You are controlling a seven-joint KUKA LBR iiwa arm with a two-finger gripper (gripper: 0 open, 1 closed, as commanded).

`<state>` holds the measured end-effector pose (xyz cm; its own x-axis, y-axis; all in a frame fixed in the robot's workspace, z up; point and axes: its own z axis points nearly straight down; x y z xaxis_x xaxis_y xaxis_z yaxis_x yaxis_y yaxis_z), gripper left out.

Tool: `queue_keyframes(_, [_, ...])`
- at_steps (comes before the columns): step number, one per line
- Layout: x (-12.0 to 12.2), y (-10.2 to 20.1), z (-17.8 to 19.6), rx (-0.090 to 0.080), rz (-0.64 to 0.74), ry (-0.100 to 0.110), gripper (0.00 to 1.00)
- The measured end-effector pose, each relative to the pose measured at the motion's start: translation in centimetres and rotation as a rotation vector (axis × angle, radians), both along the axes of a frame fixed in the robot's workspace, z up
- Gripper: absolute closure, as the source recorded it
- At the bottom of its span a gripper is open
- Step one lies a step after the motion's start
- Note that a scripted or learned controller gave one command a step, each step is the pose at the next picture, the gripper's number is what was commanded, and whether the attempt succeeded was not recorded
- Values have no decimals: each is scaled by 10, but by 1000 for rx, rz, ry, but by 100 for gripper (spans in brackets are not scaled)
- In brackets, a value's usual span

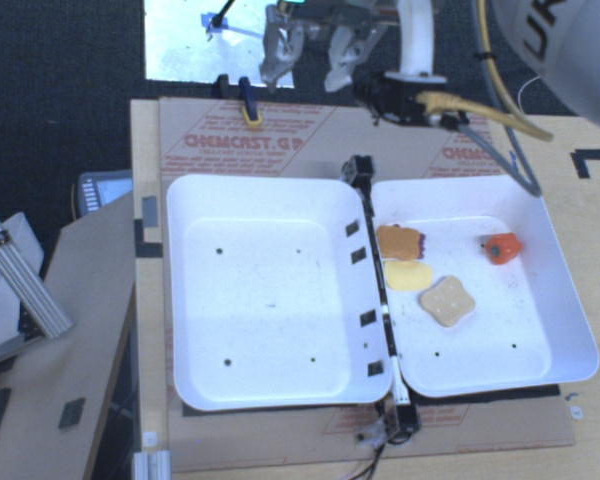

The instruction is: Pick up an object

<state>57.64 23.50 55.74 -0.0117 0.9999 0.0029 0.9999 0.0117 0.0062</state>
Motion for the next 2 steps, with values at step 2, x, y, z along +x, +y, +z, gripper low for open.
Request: queue_keyframes(2, [44,-2,-26,-4,-13,7,100])
